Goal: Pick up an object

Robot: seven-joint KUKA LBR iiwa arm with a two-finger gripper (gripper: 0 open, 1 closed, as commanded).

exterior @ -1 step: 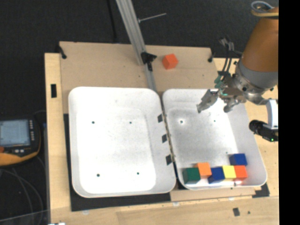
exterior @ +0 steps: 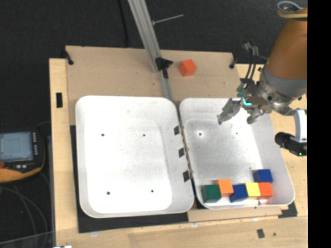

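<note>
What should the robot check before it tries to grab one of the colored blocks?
1. Jaws of the gripper apart: ok, open with nothing between them.
2. Blocks within the right bin: ok, green block, orange block and others sit along its near edge.
3. Gripper above a block: not ok, it hangs over the bin's far end.
4. Room around the blocks: not ok, they touch.
5. Stray orange cube: not ok, outside both bins.
</note>
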